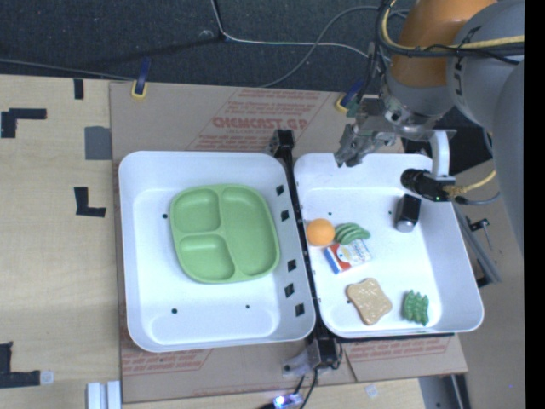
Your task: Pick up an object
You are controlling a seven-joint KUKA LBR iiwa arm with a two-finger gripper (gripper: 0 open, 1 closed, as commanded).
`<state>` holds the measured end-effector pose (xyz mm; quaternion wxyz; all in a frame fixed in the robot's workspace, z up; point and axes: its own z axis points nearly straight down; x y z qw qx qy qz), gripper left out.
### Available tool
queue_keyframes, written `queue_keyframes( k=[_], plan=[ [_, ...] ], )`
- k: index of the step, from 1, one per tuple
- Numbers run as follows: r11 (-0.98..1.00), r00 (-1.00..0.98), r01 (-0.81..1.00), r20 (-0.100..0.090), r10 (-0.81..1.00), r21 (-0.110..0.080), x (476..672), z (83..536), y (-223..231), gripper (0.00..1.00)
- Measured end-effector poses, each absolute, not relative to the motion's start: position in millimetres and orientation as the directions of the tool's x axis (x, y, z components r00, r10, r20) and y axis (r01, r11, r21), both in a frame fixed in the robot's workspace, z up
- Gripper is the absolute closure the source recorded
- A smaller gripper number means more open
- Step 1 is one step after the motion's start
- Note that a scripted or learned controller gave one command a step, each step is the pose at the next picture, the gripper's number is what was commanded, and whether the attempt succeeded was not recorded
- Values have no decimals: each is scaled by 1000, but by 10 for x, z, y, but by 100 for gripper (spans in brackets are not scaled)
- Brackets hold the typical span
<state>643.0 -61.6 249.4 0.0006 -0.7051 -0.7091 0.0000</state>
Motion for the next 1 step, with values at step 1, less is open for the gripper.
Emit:
queue_keyframes(
  k=[1],
  plan=[
    [5, -5, 1000, 0, 1000, -3, 6437, 2332, -89, 100]
  ],
)
